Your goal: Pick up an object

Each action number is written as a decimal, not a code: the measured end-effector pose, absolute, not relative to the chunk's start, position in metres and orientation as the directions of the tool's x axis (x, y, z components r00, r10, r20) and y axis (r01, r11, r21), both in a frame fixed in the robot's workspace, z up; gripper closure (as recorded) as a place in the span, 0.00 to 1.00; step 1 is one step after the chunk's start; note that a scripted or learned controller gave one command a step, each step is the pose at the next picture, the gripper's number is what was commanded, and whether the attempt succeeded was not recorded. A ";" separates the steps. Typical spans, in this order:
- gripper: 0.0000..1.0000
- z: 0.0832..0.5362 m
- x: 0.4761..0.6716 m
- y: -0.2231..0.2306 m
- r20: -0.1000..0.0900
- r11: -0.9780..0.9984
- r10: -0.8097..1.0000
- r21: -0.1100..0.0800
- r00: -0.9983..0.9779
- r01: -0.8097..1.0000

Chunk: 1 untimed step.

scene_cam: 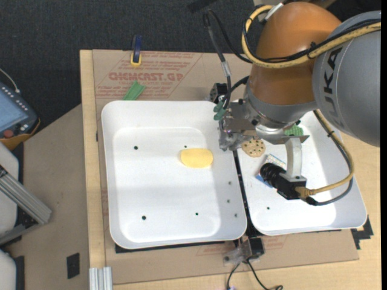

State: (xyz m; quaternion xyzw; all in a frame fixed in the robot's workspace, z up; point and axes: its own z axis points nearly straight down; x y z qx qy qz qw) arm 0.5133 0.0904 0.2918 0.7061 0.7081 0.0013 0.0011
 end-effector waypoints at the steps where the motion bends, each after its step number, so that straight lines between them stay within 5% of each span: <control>1: 1.00 0.320 0.494 0.100 0.001 0.003 1.000 0.004 -0.003 1.000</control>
